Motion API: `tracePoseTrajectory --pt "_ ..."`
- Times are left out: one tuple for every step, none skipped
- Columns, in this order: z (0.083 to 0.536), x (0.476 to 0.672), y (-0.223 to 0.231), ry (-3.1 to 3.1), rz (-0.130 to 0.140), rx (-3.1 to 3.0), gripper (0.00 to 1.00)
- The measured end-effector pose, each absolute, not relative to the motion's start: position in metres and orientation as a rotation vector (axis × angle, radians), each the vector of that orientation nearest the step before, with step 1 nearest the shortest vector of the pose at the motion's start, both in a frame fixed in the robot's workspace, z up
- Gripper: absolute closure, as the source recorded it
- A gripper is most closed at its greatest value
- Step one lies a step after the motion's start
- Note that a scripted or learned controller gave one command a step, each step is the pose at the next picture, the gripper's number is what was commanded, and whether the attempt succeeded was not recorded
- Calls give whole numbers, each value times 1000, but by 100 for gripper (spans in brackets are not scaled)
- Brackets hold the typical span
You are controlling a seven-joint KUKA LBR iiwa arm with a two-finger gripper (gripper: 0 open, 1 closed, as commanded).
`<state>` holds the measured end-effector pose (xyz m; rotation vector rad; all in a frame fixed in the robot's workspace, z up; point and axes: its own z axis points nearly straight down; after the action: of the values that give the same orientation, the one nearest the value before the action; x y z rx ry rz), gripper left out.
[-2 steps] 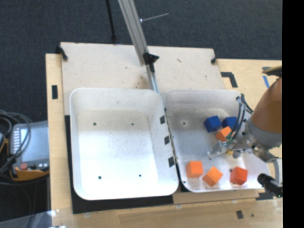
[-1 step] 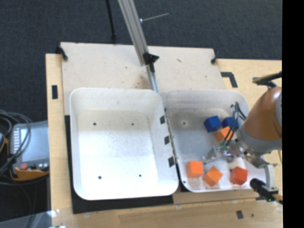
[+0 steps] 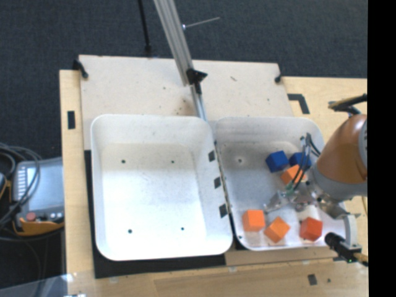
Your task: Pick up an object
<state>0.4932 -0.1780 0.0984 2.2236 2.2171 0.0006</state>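
Note:
The right bin [image 3: 247, 135] holds several small blocks. A blue block [image 3: 276, 161] lies near its middle, and a second blue block [image 3: 301, 159] sits beside it, partly behind cables. An orange block [image 3: 289, 176] lies just below them, partly covered by the gripper's parts. Along the front wall are an orange block [image 3: 253, 219], another orange block [image 3: 278, 229] and a red block [image 3: 311, 229]. My gripper [image 3: 288, 198] hangs low in the bin between the upper orange block and the front row. I see no block held in it.
The left bin [image 3: 154, 184] stands next to the right one, with a shared rim [image 3: 219, 178] between them. The arm's orange band [image 3: 343, 156] overhangs the right bin's right wall. A metal pole [image 3: 176, 36] slants up behind the bins.

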Motion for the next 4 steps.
tracePoseTrajectory --pt "110 494 -179 2208 5 2228 100" --pt "174 497 -178 2220 5 2212 100" --pt "217 501 -180 2221 5 2212 100" --pt "250 502 -181 2223 4 2212 100"
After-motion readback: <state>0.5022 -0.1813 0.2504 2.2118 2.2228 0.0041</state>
